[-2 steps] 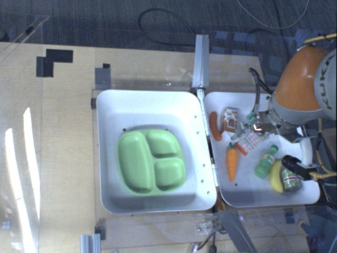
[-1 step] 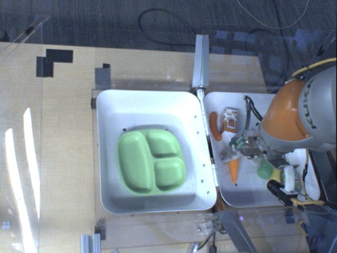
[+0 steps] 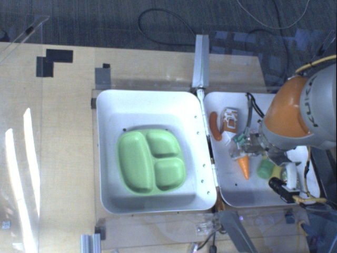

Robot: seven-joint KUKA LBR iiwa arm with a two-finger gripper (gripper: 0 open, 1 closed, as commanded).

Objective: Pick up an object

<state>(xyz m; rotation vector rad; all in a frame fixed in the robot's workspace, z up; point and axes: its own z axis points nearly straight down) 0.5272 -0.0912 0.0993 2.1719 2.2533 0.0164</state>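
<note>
Arm (image 3: 297, 107) reached over right bin (image 3: 231, 194); gripper (image 3: 251, 145) low above carrot (image 3: 244, 166), grip state impossible to tell. Sausage (image 3: 214, 126), small box (image 3: 229, 119), green block (image 3: 265, 169) lay nearby. Green divided tray (image 3: 151, 161) sat in left bin (image 3: 108, 141).

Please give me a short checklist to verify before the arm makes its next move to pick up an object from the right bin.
1. Objects within reach in the right bin: ok; carrot, sausage and green block lie there.
2. Gripper above the right bin: ok, near the carrot's top end.
3. Fingers open or shut: cannot tell.
4. Something already held: cannot tell; nothing is seen between fingers.
5. Carrot apart from neighbours: ok, a gap separates it from the green block.
6. Green tray in left bin out of the way: ok.
</note>
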